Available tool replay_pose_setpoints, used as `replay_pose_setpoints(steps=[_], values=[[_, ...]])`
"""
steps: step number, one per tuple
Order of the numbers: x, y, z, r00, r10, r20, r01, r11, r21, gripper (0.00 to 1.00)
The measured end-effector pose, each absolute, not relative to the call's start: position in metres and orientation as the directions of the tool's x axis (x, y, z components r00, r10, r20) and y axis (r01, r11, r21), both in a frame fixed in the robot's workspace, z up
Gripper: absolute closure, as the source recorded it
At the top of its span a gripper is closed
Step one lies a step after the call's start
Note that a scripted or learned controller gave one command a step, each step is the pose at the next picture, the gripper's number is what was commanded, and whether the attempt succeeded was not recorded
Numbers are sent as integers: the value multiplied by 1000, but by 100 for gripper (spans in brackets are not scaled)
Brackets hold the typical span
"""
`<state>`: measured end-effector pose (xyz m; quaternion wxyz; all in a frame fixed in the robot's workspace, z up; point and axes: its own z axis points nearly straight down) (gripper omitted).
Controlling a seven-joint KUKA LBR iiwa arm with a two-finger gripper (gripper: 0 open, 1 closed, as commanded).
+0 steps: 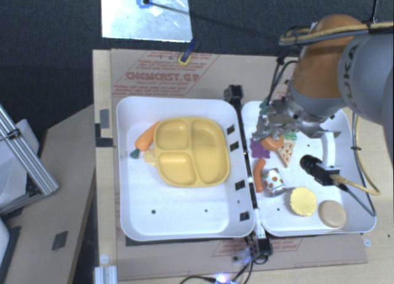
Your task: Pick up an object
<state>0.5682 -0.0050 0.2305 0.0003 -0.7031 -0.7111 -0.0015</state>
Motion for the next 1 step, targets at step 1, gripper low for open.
replay_pose_setpoints(steps=[1], values=[[567,11,220,-6,1000,0,1000,6,0,100]])
